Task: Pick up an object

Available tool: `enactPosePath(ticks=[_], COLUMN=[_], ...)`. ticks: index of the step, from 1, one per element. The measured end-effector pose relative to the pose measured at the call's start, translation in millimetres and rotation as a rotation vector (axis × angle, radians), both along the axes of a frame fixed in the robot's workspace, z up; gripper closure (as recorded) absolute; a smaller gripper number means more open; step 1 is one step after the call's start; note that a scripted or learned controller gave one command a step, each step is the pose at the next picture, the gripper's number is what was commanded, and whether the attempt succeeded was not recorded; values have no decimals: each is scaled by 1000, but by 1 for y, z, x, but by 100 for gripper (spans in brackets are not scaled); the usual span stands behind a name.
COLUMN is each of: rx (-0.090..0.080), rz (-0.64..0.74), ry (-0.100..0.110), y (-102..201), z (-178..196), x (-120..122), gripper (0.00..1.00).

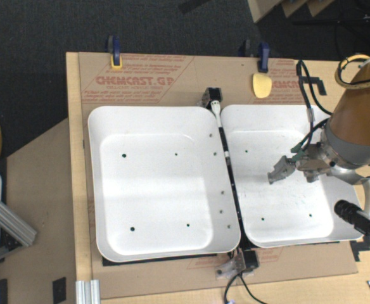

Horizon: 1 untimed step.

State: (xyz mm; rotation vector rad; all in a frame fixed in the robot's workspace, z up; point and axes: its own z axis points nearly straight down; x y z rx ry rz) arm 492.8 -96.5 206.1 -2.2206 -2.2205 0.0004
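pincer (pixel 280 170) above right bin (pixel 261 230)

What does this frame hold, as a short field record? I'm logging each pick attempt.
bench: brown board bearing two white bins
left bin: shallow, white
right bin: shallow, white
arm: reaches in from the view's right, orange band above the wrist
gripper: over the right bin
yellow object: on the board beyond the right bin
clamps: two blue at the board's far edge

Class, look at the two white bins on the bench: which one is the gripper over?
The right-hand bin, nearer the arm's side. The gripper hangs above its floor, while the left-hand bin lies beyond the black divider strip.
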Motion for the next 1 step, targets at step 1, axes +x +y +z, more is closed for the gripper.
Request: enactPosePath(ticks=[1], rx=[-1], rz=[0], ry=[-3], y=[0], z=[11], x=[1], gripper=[100])
